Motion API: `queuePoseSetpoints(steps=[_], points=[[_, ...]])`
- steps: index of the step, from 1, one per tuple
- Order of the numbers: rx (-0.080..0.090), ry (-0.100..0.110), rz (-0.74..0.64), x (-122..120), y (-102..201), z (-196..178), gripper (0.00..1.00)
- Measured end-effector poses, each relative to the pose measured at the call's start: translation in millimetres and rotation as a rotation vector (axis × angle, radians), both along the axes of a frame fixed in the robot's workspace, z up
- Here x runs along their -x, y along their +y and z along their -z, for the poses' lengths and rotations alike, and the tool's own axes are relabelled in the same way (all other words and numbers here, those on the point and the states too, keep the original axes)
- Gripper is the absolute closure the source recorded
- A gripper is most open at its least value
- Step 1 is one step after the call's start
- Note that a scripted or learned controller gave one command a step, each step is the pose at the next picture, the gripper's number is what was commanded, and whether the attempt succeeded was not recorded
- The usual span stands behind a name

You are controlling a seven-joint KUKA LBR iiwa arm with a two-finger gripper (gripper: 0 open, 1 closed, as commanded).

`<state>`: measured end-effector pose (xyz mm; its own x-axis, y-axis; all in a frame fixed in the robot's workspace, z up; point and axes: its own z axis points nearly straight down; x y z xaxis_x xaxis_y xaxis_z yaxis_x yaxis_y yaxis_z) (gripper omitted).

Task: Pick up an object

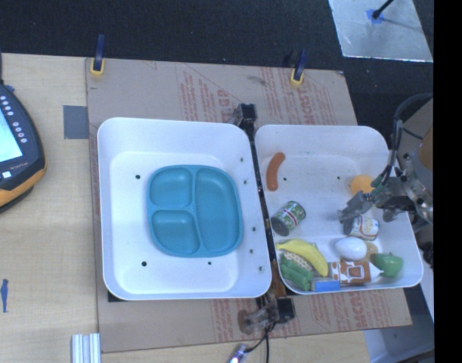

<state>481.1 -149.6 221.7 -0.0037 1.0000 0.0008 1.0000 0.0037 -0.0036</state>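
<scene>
hiding small jar [366,226]: pincer [358,209]

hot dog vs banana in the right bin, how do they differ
The hot dog is orange-brown and lies alone near the right bin's far left corner; the banana is yellow, larger, and crowded among items at the near edge. The hot dog runs nearly straight; the banana curves more. Both are elongated toy foods.

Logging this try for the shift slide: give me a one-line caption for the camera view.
Gripper low in the right bin beside a small bottle; blue plate in the left bin.
</scene>
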Motion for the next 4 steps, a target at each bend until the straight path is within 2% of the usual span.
queuePoseSetpoints(steps=[1,2,3,4], points=[[0.001,0.002,-0.002,-58,-22,116,0.0],[0.001,-0.001,-0.001,-112,-62,130,0.0],[0.0,-0.001,0.001,-175,-51,130,0.0],[0.0,0.001,-0.001,-175,-5,130,0.0]])
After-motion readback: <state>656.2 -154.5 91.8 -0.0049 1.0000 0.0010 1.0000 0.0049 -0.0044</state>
